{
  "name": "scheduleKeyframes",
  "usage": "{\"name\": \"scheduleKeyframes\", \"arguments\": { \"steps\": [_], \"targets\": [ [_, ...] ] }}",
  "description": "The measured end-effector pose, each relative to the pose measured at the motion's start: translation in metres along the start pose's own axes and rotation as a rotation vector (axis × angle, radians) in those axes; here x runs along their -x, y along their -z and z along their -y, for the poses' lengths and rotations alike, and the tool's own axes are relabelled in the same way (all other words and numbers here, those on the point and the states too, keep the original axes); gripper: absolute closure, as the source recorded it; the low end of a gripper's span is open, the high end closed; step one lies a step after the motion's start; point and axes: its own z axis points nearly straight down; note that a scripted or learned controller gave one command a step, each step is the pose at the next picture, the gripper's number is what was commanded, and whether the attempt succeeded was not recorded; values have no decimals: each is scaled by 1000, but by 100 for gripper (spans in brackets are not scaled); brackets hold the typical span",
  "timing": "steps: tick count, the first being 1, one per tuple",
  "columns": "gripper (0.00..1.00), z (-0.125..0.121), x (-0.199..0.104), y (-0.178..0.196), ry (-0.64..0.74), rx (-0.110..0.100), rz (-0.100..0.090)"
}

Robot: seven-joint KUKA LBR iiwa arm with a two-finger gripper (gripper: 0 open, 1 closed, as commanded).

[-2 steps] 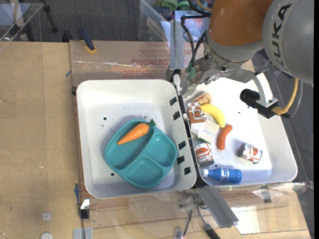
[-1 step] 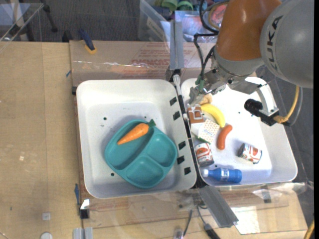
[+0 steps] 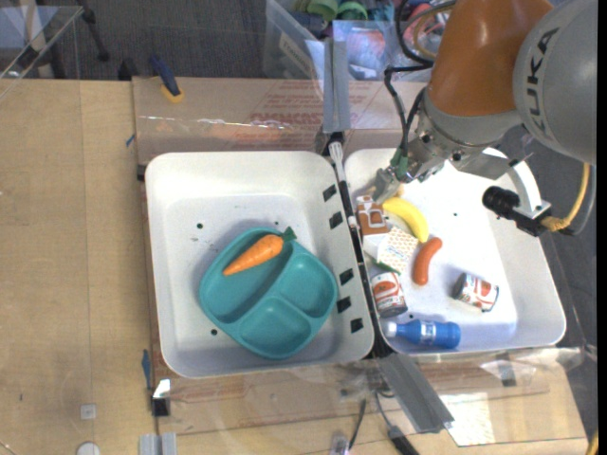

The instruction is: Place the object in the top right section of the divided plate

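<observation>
- The tool [image 3: 387, 180] sits under the arm's [image 3: 493, 55] bulky orange and grey body, which hides most of it; whether it is spread or closed I cannot tell, and nothing is visibly clamped in it.
- The arm is cut off at the top and right edges of the picture.
- Beyond the right bin [image 3: 531, 282], a clear tub [image 3: 303, 3] of jumbled colourful items is cut off at the top and too cluttered to sort out.
- The carrot [image 3: 254, 253] lies on the teal plate [image 3: 275, 325], in the plate's section nearest the right bin's far end, tilted with its green tip pointing toward that bin.
- The plate rests in the left bin [image 3: 180, 207], which touches the right bin on the desk [image 3: 66, 254].
- The carrot is well apart from the tool: the tool hovers at the right bin's near-left corner, across the shared wall.
- Just beside the tool, inside the right bin, lie a banana [image 3: 408, 218] and a small brown box [image 3: 371, 218].
- Further from the tool in that bin: a white carton [image 3: 395, 249], a sausage [image 3: 425, 259], two small cans [image 3: 388, 294] and [image 3: 473, 292], and a blue bottle [image 3: 425, 333] on its side.
</observation>
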Motion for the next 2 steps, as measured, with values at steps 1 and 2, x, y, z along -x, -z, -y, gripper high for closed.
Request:
{"name": "scheduleKeyframes", "arguments": {
  "steps": [1, 2],
  "targets": [
    [100, 8, -50, -3, 120, 0, 0],
    [100, -11, -98, 3, 181, 3, 2]
  ]
}}
